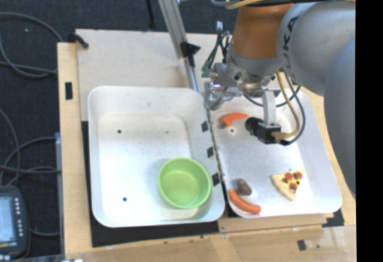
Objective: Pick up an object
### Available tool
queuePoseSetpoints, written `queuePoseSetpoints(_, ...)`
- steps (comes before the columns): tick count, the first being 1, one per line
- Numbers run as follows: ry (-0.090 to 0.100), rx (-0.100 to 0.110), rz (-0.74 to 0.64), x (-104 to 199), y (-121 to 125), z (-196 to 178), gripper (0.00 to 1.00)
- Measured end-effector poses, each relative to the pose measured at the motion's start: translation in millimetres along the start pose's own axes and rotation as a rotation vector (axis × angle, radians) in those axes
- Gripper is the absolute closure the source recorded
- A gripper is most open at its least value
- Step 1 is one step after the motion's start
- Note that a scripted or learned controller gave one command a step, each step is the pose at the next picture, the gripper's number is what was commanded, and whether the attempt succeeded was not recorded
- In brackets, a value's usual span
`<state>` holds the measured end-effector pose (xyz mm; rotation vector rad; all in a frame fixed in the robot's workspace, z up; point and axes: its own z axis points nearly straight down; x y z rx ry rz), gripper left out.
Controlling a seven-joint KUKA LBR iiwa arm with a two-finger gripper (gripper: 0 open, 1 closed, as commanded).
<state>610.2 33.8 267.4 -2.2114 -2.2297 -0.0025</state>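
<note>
Hovering over the right bin [317,153], the pincer [214,99], its state impossible to tell, has nothing visibly lifted, with the orange carrot-like toy [233,118] lying just beside it on the bin floor

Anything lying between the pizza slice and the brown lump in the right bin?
No. In the camera view, bare bin floor separates the pizza slice from the brown lump.

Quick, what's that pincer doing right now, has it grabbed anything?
Pincer: cannot be told; it sits at the right bin's far left corner, just above the orange carrot-like toy.
</note>
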Motion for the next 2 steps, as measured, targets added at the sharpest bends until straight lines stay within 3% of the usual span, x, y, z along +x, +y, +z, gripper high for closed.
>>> queuePoseSetpoints(1,-0.002,0.002,0.002,48.5,4.9,15.3,1.00)
queuePoseSetpoints(2,-0.001,0.001,0.006,46.1,5.0,14.5,0.00)
